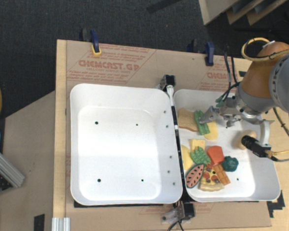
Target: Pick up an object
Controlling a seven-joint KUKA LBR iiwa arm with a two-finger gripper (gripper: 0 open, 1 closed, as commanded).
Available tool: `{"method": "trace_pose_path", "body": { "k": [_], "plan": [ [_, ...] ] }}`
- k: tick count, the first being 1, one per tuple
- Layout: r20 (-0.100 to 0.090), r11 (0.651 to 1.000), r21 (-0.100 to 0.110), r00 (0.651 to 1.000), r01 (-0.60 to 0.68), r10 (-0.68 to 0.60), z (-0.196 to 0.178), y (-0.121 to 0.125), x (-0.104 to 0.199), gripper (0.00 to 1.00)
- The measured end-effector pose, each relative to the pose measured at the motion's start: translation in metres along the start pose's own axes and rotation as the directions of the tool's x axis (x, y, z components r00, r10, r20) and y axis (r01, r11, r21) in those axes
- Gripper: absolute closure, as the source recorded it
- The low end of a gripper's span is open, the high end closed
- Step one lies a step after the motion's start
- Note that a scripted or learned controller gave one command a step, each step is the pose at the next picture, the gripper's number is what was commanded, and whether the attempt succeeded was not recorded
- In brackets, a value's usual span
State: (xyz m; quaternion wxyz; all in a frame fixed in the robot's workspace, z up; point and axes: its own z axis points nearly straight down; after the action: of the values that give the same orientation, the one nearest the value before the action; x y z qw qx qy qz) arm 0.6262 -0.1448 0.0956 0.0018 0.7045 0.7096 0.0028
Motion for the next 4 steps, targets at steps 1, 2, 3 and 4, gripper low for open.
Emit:
{"method": "trace_pose_path", "body": {
  "k": [1,2,3,4],
  "plan": [
    [0.004,1.000,0.000,1.000,-0.005,0.005,-0.014,-0.002,-0.005,1.00],
    [0.002,1.000,0.014,1.000,-0.013,0.013,0.012,-0.061,-0.052,1.00],
    [-0.002,1.000,0.013,1.000,-0.008,0.008,0.011,-0.121,-0.003,1.00],
    [-0.006,1.000,-0.010,1.000,0.013,-0.013,-0.096,-0.038,0.166,1.00]
  ]
}}
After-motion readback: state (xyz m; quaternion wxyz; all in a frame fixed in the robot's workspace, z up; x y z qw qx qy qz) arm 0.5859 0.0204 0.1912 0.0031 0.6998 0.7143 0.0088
